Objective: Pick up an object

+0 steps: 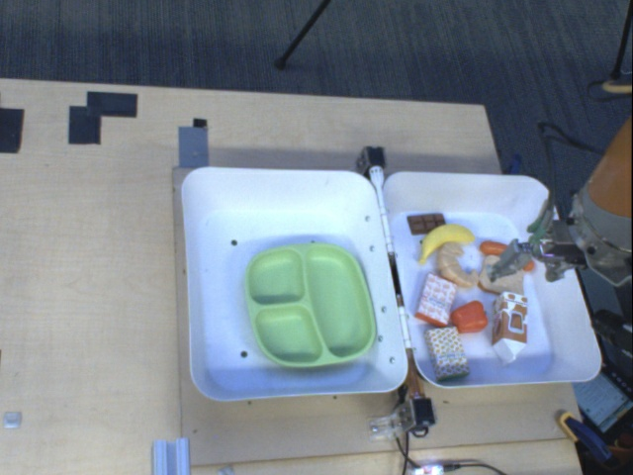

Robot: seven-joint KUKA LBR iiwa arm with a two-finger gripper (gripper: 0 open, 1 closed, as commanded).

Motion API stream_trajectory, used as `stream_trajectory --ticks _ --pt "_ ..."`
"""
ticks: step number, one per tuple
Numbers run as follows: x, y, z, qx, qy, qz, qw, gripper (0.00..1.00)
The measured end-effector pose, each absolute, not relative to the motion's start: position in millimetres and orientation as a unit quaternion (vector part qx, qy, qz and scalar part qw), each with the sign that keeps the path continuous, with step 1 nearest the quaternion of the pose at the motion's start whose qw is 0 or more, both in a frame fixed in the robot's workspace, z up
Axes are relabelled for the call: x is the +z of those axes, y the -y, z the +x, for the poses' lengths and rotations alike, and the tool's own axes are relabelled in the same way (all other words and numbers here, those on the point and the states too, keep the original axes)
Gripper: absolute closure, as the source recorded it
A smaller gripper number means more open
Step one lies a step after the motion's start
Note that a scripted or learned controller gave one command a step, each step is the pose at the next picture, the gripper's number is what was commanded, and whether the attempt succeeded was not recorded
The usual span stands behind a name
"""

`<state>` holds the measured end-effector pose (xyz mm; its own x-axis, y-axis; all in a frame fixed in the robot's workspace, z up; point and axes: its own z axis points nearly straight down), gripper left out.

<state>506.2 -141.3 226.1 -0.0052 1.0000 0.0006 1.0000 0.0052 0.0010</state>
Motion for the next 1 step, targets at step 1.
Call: stream_trajectory --ticks 1 --pt "109.6 118.8 496.6 0.0068 -0.708 0.706 0.012 0.0"
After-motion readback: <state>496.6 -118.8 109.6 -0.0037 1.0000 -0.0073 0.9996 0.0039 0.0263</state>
